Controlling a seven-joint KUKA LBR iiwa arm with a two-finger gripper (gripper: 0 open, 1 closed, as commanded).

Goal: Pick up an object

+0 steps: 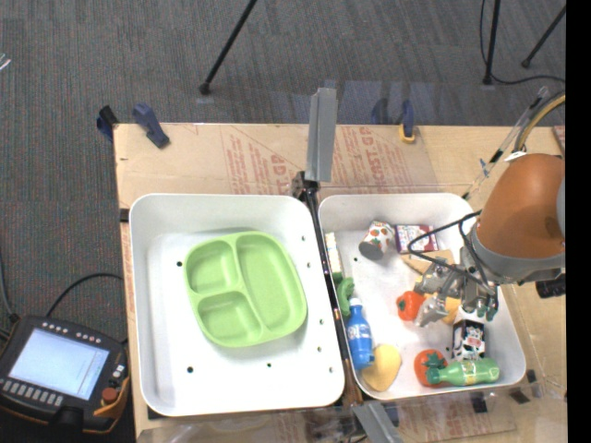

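Item: two-finger gripper (pixel 451 305), finger state indiscernible, low in the right white bin (pixel 369 212) near its right wall, beside orange round toy (pixel 410 305) and black-and-white carton (pixel 469 338); risk: crowded neighbours deflect grasp.

Grey carpet (pixel 277 53) covers the floor beyond the bench. Black tripod legs (pixel 233 37) slant across it at upper centre, with more stand legs (pixel 494 35) at upper right. The bench (pixel 231 155) has a brown cardboard top printed in red, with blue clamps (pixel 150 124) at its far-left edge. A handheld pendant (pixel 60 372) with a lit screen lies on the floor at lower left, its cable (pixel 55 298) curving away. Light appears even, probably from overhead.
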